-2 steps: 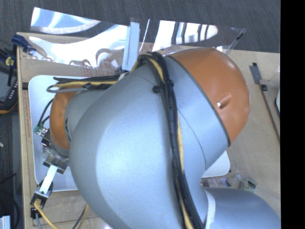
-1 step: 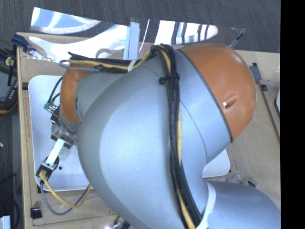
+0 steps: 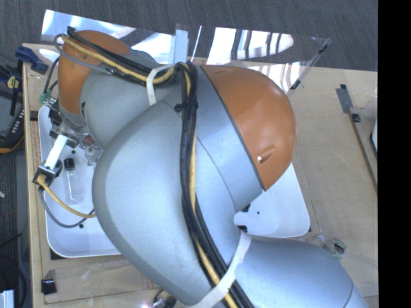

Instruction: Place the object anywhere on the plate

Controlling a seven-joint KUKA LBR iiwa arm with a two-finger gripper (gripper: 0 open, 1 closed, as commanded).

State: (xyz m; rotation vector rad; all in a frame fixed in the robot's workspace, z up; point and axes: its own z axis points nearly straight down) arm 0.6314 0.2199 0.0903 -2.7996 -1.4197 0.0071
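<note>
My grey arm (image 3: 167, 191) with its orange bands spreads across most of the camera view and hides the greater part of both bins. Its wrist reaches down into the left white bin (image 3: 64, 239) at the far left, where the gripper (image 3: 76, 147) hangs low over the bin floor. A small dark thing (image 3: 68, 165) sits just below the gripper, and I cannot tell what it is or whether it touches the gripper. A pale translucent streak (image 3: 71, 186) lies on the bin floor beneath it.
A corner of the right white bin (image 3: 286, 213) shows under the arm's elbow. Bare wooden bench (image 3: 334, 172) stretches to the right. Clear plastic guards (image 3: 257, 43) stand along the back edge. Tools and clamps (image 3: 13, 108) lie off the bench's left side.
</note>
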